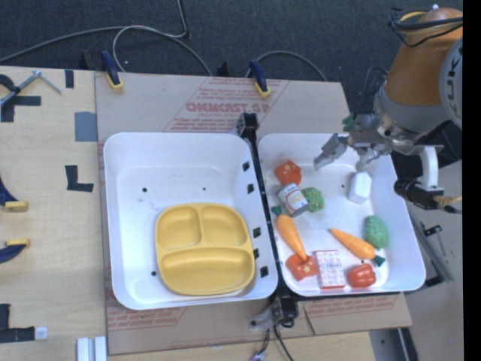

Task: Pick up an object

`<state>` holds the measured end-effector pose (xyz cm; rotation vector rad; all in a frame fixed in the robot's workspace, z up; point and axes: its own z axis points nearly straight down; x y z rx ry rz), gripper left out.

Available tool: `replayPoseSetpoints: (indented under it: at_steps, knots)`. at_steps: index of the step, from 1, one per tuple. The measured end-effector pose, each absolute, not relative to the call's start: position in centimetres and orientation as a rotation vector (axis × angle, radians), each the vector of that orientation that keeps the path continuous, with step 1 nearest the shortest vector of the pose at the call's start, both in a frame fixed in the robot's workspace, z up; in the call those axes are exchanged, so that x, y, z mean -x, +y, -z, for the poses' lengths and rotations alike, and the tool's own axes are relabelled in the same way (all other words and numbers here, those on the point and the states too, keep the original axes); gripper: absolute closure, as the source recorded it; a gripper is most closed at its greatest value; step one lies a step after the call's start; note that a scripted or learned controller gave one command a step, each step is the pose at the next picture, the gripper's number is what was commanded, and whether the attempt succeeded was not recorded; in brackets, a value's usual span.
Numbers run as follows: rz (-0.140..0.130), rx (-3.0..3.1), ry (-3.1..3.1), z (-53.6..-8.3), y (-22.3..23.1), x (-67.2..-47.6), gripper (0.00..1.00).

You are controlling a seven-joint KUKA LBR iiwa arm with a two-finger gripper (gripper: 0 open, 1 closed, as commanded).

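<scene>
— Red tomato [361,275] and the little pink box [328,268] sit far below the claw [350,152], right?

— Yes. Two carrots [291,236] lie there too, in the right bin [409,224].

— What is the claw doing?

— Its fingers are spread wide, holding nothing. A white block [360,187] lies just under it. A small jar [291,198] and a red pepper [287,173] lie to its left.

— And the yellow plate [204,248]?

— Far left, in the other bin [128,224].

Bright, even light falls from overhead, so the two white bins [120,201] look nearly washed out and their inner walls carry only faint, soft shadows. The yellow divided plate [204,248] shows mild sheen without hard glare. Detail is slightly soft and grainy throughout, and the dark floor [301,13] beyond the surface [45,224] stays dim.
</scene>
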<state>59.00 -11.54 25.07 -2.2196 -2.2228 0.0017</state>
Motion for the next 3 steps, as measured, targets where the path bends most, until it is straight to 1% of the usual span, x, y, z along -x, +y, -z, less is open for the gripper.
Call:
replayPoseSetpoints:
  at_steps: [1, 2, 3]
  knots:
    - [-0.003, 2.218, -2.222, -18.3, -8.0, -59.7, 0.00]
    - [-0.005, 2.219, -2.221, -11.2, -9.4, -63.0, 0.00]
    - [0.019, 2.235, -2.239, -9.2, -10.7, -57.6, 0.00]
